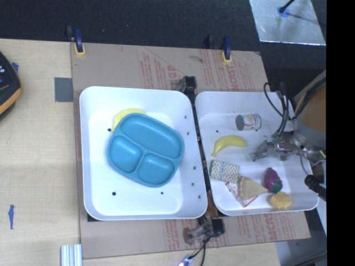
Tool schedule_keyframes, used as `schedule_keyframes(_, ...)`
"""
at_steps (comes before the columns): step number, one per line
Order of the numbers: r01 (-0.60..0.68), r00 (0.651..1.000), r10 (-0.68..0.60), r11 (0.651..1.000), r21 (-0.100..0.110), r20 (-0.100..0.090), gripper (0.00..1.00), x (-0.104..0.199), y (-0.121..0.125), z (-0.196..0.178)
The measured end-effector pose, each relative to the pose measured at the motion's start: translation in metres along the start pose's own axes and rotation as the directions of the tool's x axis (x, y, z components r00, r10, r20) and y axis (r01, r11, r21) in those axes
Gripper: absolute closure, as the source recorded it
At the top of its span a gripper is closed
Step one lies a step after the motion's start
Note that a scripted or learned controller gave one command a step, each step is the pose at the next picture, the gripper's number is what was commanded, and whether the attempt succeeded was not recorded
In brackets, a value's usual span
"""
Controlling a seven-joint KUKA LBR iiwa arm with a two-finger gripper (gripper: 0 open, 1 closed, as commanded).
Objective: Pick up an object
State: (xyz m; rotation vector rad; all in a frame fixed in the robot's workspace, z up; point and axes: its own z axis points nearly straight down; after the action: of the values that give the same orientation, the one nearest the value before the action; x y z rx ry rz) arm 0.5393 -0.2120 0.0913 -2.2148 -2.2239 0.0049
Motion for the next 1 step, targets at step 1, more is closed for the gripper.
schedule_keyframes(1, 0.000, 1.000, 0.000, 1.000, -0.001, 0.000, 0.00, 0.0003, -0.0606, 0.0001)
